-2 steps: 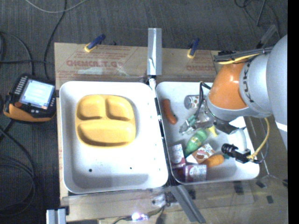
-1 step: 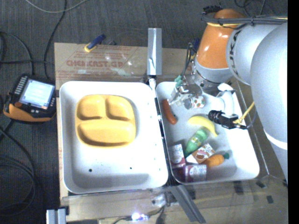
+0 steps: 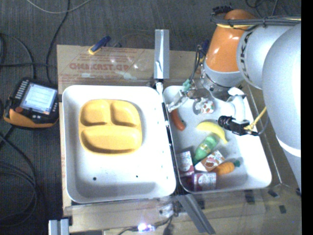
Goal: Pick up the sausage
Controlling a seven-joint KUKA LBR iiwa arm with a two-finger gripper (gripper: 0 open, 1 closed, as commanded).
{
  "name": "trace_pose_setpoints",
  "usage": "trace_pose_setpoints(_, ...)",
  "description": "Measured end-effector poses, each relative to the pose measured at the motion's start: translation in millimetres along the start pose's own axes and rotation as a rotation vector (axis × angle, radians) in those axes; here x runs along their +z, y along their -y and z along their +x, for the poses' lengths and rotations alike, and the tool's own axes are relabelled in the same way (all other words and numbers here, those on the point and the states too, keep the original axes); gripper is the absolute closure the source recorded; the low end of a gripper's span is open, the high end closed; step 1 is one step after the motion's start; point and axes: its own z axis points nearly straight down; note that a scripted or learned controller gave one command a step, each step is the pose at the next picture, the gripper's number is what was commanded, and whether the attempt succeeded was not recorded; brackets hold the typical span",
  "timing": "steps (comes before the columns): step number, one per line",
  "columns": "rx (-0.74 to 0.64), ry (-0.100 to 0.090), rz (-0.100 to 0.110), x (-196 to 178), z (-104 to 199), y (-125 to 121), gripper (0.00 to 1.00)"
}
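Note:
The sausage is a short reddish-brown piece lying on the floor of the right bin, close to its left wall and toward the back. My gripper hangs low over the back left part of that bin, with its tip just above and behind the sausage. Nothing shows in its grasp, and the sausage rests on the bin floor. The grey arm with its orange band comes in from the upper right.
In the right bin lie a banana, a green bottle, a carrot, a small carton and two cans near the front. The left bin holds a yellow divided plate. A black cable connector hangs over the right bin.

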Motion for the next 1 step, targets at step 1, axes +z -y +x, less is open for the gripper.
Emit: trace_pose_setpoints(1, 0.003, -0.001, 0.002, 17.4, -47.1, 70.3, 0.00)
